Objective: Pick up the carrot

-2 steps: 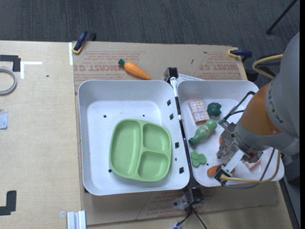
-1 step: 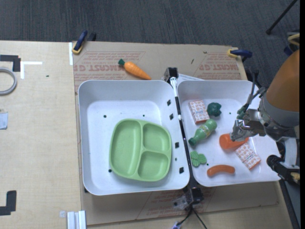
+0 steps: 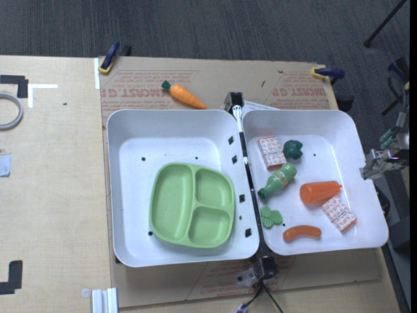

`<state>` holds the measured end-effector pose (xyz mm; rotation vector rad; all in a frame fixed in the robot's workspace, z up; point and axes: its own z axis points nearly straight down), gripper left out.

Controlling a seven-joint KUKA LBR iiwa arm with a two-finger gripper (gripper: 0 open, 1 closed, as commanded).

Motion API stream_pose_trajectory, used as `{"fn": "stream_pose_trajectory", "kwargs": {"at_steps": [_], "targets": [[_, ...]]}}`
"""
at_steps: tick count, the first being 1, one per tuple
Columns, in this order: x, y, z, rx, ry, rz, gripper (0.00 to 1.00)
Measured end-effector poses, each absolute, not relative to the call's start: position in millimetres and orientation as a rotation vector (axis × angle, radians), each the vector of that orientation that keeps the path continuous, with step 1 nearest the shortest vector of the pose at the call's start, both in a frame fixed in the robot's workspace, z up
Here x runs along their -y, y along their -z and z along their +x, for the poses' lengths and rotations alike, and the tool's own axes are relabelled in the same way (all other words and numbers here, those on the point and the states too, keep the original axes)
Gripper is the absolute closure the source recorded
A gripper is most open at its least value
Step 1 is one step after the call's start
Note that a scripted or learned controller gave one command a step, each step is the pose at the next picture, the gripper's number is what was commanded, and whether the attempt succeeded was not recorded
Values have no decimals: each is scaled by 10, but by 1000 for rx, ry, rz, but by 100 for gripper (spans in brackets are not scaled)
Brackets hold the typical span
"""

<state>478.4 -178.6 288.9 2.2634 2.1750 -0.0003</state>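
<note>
Carrot not yet picked up; all of the task was left to do.

We found the carrot (image 3: pixel 184 95) on the cardboard beyond the left bin (image 3: pixel 124 194), outside both bins, its long axis slanting with the green top far-left and the tip near-right. The pincer (image 3: pixel 384 163) sat well apart at the right bin's (image 3: pixel 365 155) right edge; we could not tell its state.
</note>
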Motion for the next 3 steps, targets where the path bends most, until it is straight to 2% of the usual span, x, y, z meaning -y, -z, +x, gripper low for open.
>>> {"fn": "stream_pose_trajectory", "kwargs": {"at_steps": [1,2,3], "targets": [[1432,-1238,5150,-2143,-11,2275,100],[1941,-1881,4782,-2282,0,2157,100],[1348,-919,4775,-2267,0,2176,100]]}}
